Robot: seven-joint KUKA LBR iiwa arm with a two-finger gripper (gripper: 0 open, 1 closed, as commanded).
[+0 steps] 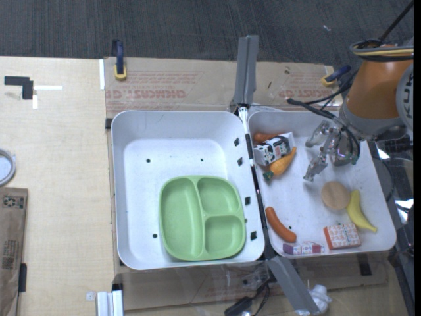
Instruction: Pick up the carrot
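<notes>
Two white bins sit side by side on the counter. The left bin holds a green divided plate. In the right bin, the carrot lies tilted against a small black-and-white carton, near the bin's upper left corner. The tool hangs over the bin to the carrot's right, apart from it, nothing between its fingers. Below it lie a tan disc, a banana, a sausage and two small boxes.

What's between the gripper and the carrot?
Bare white bin floor, per the camera view. The gripper hangs just right of the carrot, with nothing lying across that short stretch.
</notes>
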